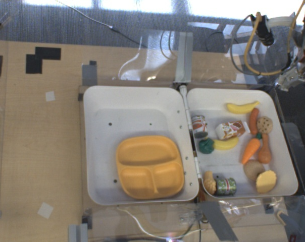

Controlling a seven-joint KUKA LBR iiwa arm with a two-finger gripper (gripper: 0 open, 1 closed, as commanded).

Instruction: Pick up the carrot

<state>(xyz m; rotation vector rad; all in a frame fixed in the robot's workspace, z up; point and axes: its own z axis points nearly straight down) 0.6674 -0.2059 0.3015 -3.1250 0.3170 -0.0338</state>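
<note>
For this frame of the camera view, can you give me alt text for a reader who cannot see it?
A carrot lies among toy foods in the right bin, beside a banana, a cookie and a small can. The left bin holds a yellow divided tray. The arm's cables sit at top right, away from the carrot.

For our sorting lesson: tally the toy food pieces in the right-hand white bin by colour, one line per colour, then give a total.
Yellow: 3, curved yellow plastic banana, second yellow banana, yellow wedge
Orange: 3, orange toy carrot with green top, orange-red sausage, orange pear-shaped piece
Tan or brown: 3
Green: 2
Red and white: 2
Total: 13
</note>
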